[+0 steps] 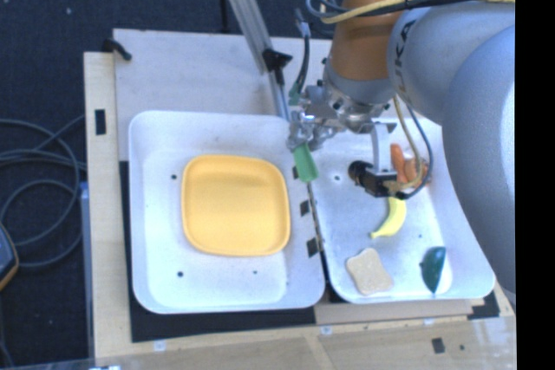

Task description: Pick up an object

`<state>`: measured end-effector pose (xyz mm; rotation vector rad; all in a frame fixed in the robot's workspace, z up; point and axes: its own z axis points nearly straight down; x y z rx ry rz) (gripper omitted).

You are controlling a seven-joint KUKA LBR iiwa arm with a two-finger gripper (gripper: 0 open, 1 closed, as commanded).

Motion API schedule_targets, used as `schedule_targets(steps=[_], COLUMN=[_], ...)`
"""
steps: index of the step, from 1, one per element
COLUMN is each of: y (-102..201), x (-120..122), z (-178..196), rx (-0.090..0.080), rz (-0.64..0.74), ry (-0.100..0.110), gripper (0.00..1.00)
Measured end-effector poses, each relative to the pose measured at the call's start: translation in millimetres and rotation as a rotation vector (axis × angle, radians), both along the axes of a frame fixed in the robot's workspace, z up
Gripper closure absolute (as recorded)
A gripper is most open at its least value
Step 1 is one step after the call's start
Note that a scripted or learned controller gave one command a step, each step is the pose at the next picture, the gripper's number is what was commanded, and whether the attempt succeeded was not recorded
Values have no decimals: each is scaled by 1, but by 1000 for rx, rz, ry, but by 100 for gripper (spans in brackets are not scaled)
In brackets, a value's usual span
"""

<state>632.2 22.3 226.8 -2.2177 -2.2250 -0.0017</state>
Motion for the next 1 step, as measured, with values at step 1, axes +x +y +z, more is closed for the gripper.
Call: schedule_targets(steps=[1], y=[53], x=[-5], z=[10], rx=[1], rz=[1], ry=[0], gripper=[100])
